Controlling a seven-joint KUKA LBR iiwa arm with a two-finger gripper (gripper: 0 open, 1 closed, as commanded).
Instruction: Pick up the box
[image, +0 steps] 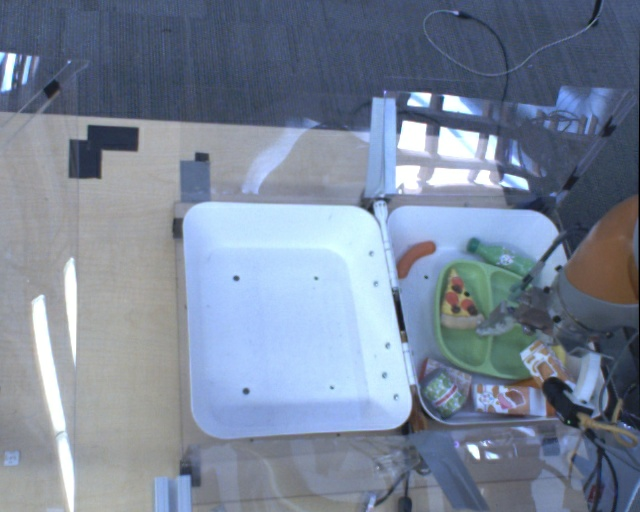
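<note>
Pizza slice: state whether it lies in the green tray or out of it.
In. The pizza slice lies flat on the green tray, in its left part, inside the right bin.

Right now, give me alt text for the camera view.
The gripper hovers over a green tray holding a pizza slice in the right bin. A box lies at that bin's near edge.
</note>
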